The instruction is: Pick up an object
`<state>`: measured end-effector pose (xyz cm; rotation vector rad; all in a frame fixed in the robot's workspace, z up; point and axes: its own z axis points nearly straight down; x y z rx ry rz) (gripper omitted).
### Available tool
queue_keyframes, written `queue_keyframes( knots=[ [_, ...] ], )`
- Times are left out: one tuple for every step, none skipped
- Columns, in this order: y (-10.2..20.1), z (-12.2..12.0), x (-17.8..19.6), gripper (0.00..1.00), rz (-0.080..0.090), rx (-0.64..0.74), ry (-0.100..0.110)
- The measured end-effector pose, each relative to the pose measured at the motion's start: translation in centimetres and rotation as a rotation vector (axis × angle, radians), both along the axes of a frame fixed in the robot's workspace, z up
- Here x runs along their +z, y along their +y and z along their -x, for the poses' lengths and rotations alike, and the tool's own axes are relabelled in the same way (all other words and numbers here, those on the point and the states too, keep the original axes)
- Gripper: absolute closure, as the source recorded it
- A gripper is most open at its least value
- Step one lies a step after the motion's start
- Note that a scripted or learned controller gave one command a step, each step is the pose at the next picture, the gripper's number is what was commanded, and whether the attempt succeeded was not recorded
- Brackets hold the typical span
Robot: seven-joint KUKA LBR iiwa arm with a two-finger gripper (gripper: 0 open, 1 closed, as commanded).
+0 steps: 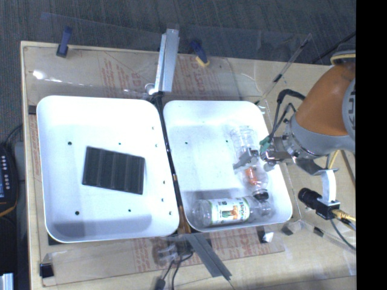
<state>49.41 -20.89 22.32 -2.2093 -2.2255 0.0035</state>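
Observation:
In the right bin [199,156], a clear plastic bottle with a green and orange label [228,212] lies on its side along the near wall. A crumpled clear plastic container [242,139] rests toward the bin's right side. Just below it lies a small clear item with an orange part [253,175], and a small black item [260,194] sits a little nearer. My gripper [259,156] reaches in over the right rim and hangs low between the clear container and the orange item. Nothing is plainly seen held in it.
A black ribbed rectangular slab [114,170] lies flat in the middle of the left bin [60,125]. A metal bar [165,62] stands at the back between the bins. The arm's grey and orange wrist [323,110] hangs over the bench to the right.

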Motion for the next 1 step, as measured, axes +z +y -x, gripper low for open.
queue_keyframes(
  knots=[
    [0.0,0.0,0.0,0.0,0.0,0.0,0.0]
  ],
)
